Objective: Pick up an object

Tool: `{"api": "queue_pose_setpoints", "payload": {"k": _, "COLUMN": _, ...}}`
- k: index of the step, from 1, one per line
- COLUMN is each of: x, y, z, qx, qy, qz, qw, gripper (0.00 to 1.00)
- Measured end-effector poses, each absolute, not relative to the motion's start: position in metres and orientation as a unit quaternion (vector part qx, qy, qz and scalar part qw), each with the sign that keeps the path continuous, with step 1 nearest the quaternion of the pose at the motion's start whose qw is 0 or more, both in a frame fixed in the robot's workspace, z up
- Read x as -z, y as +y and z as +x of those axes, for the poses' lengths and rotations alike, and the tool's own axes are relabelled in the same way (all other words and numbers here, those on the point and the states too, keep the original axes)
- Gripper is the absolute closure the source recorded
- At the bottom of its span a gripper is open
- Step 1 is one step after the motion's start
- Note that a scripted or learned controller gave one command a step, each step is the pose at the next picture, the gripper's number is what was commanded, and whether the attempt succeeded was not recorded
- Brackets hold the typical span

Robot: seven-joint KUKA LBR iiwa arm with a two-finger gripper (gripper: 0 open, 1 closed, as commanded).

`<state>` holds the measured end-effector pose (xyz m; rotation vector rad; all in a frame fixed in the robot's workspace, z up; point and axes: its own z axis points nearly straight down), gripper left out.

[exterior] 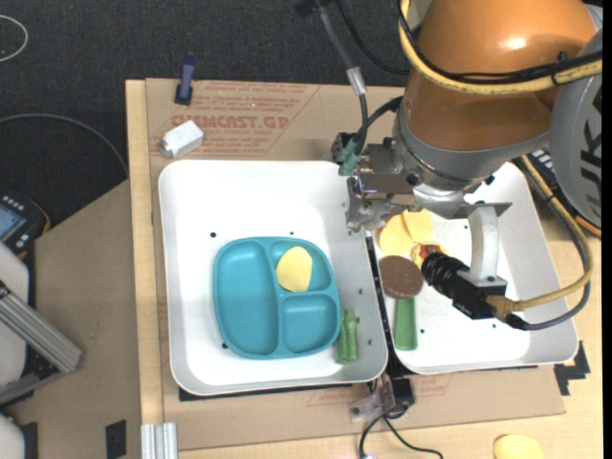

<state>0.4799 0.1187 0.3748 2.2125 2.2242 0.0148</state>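
Note:
My gripper [413, 208] hangs under the big orange wrist, low over the back left of the right bin [545, 338]. Just below it lie pale yellow pieces [406, 229] and a small red and yellow item [422, 253]. In front of those sits a brown disc [401, 276] with a green handle [404, 321] pointing toward the front. Nothing can be seen held. In the left bin [191, 256], a blue divided plate [251, 295] carries a yellow lemon-like object [295, 269] in its back right compartment. A green stick-shaped object [346, 336] lies beside the plate.
A black cylinder with a yellow hose [459, 287] and a white bracket [487, 242] stick out from the wrist over the right bin. The bins share a raised middle wall [375, 285]. A white block [182, 139] and a blue clip [185, 77] lie on the cardboard behind the left bin.

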Motion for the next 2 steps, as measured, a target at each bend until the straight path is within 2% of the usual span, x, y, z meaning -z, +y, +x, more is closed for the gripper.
{"api": "queue_pose_setpoints", "payload": {"k": 1, "x": -0.381, "y": 0.117, "z": 0.48, "qx": -0.0012, "qy": 0.708, "qz": 0.706, "qw": 0.001, "gripper": 1.0}}
{"api": "queue_pose_setpoints", "payload": {"k": 2, "x": -0.391, "y": 0.117, "z": 0.48, "qx": -0.0017, "qy": 0.708, "qz": 0.706, "qw": 0.002, "gripper": 1.0}}
